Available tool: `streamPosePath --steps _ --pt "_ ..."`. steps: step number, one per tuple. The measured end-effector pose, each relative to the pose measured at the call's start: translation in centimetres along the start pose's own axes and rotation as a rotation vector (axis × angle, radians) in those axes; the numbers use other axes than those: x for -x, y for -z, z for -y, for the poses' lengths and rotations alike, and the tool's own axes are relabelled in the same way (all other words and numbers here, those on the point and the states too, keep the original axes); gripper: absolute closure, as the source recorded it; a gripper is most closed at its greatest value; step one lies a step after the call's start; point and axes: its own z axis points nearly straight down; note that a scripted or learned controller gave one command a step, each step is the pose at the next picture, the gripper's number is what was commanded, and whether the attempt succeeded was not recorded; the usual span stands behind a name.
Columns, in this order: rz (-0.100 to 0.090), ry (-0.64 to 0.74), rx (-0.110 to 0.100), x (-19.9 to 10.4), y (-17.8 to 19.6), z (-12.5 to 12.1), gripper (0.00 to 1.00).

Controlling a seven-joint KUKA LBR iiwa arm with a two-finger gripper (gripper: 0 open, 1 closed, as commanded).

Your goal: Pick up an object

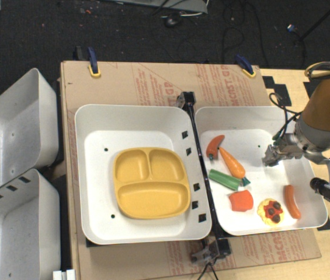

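Observation:
The right bin (258, 116) holds several toy foods: a red-orange pepper (214, 144), an orange carrot (233, 163), a green piece (225, 179), a red-orange chunk (242, 200), a small pizza (271, 211) and a sausage (292, 201). My gripper (271, 155) is down over the right part of this bin, right of the carrot and above the sausage, with bare bin floor under it. The arm's orange band (326, 105) sits above it at the frame's right.
The left bin (94, 174) holds a yellow divided plate (151, 182). A black divider (198, 156) runs between the bins. Two white bins (13, 156) stand off the bench at far left. Cardboard (153, 80) lies under both bins.

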Motion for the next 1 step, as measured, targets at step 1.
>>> streamPosePath --steps 1 --pt "0.001 0.002 -0.001 0.55 6.23 -0.42 1.0"
